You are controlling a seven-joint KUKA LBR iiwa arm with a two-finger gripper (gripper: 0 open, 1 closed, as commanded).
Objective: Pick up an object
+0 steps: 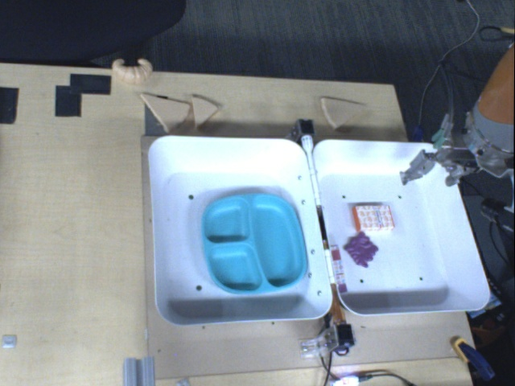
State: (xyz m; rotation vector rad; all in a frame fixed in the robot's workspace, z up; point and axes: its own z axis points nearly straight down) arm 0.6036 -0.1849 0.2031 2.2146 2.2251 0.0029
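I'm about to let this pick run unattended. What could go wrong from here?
1. The purple grape bunch and the small patterned box lie almost touching in the right bin, so a descent on one may knock the other aside.
2. The gripper sits near that bin's far right rim, off to the side of both; a poorly aimed descent might close on bare bin floor.

The arm [495, 115] is showing a grey shell with an orange band behind the wrist. Ahead of that, the gripper [433, 167] is looking like pale metal, two thin fingers [414, 171], details perhaps blurred, dark cables trailing behind.
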